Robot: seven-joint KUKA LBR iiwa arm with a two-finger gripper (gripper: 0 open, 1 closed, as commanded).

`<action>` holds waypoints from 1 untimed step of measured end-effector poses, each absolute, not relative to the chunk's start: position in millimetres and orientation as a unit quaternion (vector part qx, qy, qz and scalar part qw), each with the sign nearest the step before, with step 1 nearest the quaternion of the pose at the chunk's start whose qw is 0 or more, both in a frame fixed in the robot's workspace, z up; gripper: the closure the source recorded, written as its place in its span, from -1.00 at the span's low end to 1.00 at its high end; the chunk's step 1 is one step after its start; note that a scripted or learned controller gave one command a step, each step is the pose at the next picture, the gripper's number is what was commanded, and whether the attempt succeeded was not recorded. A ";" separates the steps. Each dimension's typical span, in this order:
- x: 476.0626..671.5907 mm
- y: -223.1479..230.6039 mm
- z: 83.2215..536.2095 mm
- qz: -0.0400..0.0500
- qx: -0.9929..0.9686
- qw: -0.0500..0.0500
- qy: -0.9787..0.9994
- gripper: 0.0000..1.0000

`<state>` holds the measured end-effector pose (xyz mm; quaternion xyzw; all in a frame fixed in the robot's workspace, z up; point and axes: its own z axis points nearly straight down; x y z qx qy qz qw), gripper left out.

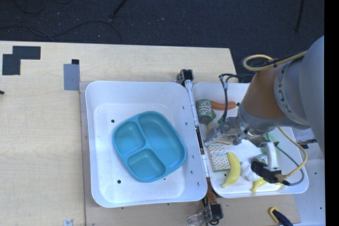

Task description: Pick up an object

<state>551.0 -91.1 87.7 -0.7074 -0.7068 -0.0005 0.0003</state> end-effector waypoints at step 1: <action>594.1 -95.7 87.0 0.000 -0.707 0.001 -0.708 -1.00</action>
